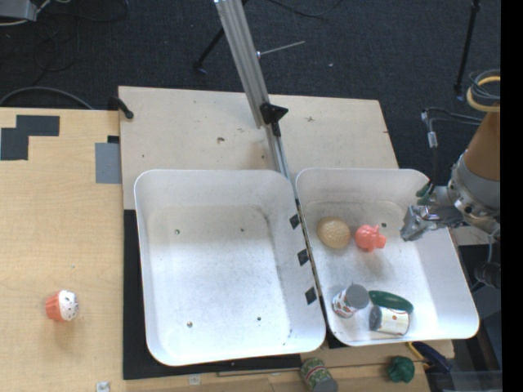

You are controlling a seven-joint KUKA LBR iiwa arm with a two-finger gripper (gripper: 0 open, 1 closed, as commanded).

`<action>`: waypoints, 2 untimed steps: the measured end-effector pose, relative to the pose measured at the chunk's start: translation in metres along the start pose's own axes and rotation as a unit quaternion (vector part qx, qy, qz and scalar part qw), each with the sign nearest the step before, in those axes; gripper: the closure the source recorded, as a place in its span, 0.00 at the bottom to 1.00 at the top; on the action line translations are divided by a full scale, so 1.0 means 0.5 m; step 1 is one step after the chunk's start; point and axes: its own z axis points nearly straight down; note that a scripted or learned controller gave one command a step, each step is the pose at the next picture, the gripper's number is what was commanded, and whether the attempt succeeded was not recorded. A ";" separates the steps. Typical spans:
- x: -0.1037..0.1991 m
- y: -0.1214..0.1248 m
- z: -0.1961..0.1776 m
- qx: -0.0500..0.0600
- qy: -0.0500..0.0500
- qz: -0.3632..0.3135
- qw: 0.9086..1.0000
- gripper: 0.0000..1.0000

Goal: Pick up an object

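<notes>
- Two white bins; the right bin (445, 317) holding every candidate — tan ball (333, 233), pink toy (369, 238), small can (351, 300), green piece (391, 300), white cup (389, 322).
- Gripper (413, 224) hovering just right of the pink toy — open or closed, cannot tell.
- Best to descend squarely over the pink toy, clear of the ball.
- No legible writing anywhere.

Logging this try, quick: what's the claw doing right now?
Claw: over the right bin's right edge, nothing seen between its fingers; open or shut cannot be told.
</notes>
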 end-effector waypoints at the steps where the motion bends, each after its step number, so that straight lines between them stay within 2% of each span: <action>1: 0.084 0.039 -0.008 0.001 0.001 -0.001 1.000 1.00; 2: 0.169 0.080 -0.012 0.001 0.001 -0.001 1.000 1.00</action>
